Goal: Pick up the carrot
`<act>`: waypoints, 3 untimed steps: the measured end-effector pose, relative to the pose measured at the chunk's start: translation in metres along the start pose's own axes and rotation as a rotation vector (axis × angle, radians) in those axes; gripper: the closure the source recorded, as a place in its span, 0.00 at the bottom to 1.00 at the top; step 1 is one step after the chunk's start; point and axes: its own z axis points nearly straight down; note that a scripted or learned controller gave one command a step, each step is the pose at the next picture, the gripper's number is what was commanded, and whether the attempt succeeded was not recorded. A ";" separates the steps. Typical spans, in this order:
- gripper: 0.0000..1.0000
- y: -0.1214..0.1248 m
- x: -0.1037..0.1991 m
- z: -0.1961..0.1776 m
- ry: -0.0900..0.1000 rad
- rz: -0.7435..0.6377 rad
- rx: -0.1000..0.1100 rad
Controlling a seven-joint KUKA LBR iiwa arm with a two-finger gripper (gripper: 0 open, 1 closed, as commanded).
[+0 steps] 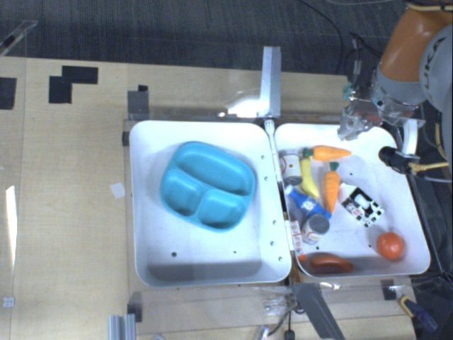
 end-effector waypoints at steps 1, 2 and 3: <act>0.00 0.000 0.000 0.000 0.000 -0.001 0.000; 0.00 0.007 0.006 0.076 0.004 -0.217 0.003; 0.00 -0.012 -0.043 0.114 0.001 -0.454 -0.006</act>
